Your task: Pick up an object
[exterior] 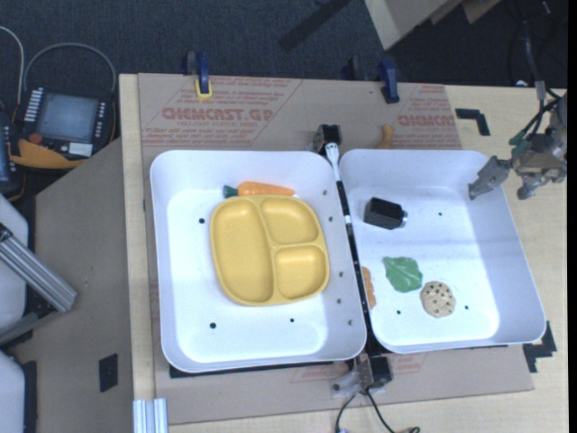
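Note:
My gripper (pixel 501 186) hangs over the upper right corner of the right bin (pixel 505 242), its two fingers spread open with nothing between them. In that bin lie a black block (pixel 383 213) near the upper left, a green leaf-shaped piece (pixel 403 272) lower down, and a round cookie (pixel 438 299) beside it. All three lie well to the left of and below the gripper. A thin orange piece (pixel 368 289) rests against the bin's left wall.
The left bin (pixel 180 242) holds a yellow divided plate (pixel 269 246) and an orange carrot (pixel 261 188) just above it. A raised divider (pixel 344 224) separates the bins. Blue clamps (pixel 203 75) stand at the bench's far edge.

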### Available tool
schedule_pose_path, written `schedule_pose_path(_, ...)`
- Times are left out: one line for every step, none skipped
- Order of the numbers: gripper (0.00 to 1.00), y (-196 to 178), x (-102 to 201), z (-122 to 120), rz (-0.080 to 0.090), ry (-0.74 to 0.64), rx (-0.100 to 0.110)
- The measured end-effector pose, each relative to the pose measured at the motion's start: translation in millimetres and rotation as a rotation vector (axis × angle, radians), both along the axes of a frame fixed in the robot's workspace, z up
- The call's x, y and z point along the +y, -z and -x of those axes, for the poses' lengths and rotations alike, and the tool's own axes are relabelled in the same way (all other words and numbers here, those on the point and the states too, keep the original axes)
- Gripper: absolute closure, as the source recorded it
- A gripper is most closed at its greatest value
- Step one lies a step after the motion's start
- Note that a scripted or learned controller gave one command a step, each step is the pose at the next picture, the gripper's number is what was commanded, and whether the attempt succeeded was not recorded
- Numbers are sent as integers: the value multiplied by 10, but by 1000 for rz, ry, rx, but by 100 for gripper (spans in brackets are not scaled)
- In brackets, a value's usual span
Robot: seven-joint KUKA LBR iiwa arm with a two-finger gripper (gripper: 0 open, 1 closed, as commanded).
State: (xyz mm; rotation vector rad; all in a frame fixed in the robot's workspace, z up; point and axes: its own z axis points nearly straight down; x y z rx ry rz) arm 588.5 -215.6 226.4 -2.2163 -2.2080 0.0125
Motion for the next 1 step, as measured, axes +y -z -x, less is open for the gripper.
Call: schedule_pose_path(0, -83, 8, -30, 4, -4, -14)
